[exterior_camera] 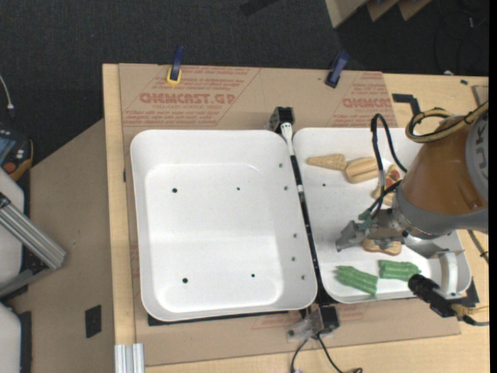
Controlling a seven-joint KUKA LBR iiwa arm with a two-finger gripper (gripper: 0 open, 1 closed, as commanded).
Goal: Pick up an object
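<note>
A: Nearest edge, right shallow white plastic bin (330,208)?

B: Two knobbly green plastic pieces, one (356,279) at 6 o'clock, the other (397,270) at 5 o'clock, apart.

A: Arm?

B: The grey two-finger gripper (359,234) sits low at bin centre, beside a small tan object (383,245), partly hidden. Open or closed: cannot tell.

A: Farther back?

B: A tan wooden spoon-shaped piece (347,165) lies at 12 o'clock. The left shallow white plastic bin (213,216) lies at 9 o'clock.

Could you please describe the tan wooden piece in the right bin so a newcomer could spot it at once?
Look in the right bin, at its far end, away from the gripper. The tan wooden piece lies there alone; unlike the two green pieces at the near end, it is pale and beige.
</note>
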